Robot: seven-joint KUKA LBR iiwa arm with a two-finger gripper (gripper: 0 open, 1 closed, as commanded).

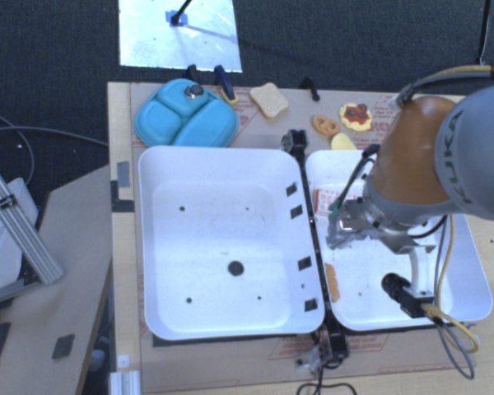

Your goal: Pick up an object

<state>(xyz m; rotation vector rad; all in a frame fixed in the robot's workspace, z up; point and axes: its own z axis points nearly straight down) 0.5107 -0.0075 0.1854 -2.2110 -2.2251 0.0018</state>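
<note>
My gripper (339,230) hangs low over the left part of the right bin (469,290), under the orange band of the arm (412,151). Just below it, an orange strip-shaped piece (332,282) lies by the bin's left wall. A red and white item (323,197) lies just above the gripper, partly hidden by it. In the left bin (173,179) a small dark round object (235,267) rests on the floor near the middle. Nothing is visible held by the gripper.
Behind the bins lie a blue sectioned plate (185,115), a toast slice (269,99), a pretzel (324,124), a small pizza (356,116) and a yellow piece (342,142). A black divider (306,220) runs between the bins. A black cable plug (402,295) hangs from the arm.
</note>
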